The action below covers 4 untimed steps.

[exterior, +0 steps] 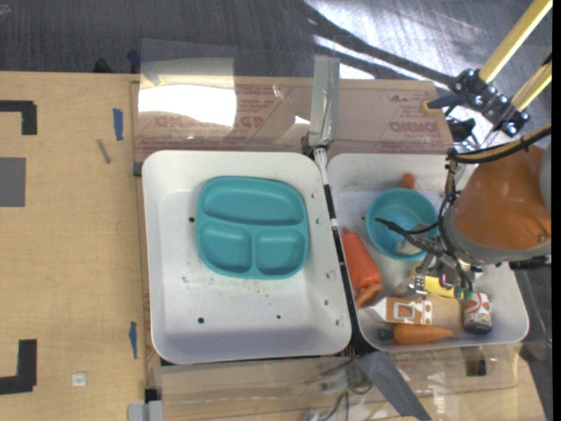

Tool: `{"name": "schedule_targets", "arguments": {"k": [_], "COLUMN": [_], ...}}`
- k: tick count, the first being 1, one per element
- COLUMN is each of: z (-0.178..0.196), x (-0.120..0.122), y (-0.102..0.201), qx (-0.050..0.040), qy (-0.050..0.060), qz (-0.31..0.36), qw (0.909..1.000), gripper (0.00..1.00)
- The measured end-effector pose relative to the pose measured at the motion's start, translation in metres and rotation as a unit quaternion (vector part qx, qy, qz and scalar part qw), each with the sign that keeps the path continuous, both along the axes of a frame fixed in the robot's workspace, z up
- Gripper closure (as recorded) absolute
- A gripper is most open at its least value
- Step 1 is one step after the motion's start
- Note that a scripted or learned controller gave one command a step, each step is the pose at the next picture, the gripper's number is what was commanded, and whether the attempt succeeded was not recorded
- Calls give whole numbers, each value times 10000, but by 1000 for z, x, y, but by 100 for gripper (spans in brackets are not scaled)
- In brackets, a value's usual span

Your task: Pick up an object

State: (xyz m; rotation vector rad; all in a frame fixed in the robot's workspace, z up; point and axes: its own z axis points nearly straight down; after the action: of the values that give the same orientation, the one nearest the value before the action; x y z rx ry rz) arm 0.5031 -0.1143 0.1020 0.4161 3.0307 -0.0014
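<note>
The right bin (517, 318) holds a teal bowl (399, 217), an orange tube-shaped item (360, 261) along its left wall, a small white and orange carton (408, 310), a carrot (421, 331) at the front and a small can (477, 312). A yellow item (441, 288) lies between the carton and the can. My gripper (436, 273) hangs low in this bin, just right of the bowl and over the yellow item, under the orange wrist band (504, 204). Cables and the wrist hide its tips.
The left bin (166, 261) carries a teal divided plate (252, 226). A small orange piece (408, 181) lies at the back of the right bin. Clear plastic sheets stand behind the bins, and the arm covers the right bin's right side.
</note>
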Motion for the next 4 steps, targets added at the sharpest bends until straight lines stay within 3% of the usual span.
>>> {"name": "schedule_targets", "arguments": {"k": [1, 2, 3, 4], "z": [38, -5, -9, -9], "x": [96, 106, 116, 57], "y": [-7, -21, 8, -32], "qx": [73, 88, 94, 99], "qy": [345, 271, 284, 298], "qz": [-380, -716, -720, -1000], "qw": [9987, 9970, 9970, 9945], "gripper": [0, 0, 0, 0]}}
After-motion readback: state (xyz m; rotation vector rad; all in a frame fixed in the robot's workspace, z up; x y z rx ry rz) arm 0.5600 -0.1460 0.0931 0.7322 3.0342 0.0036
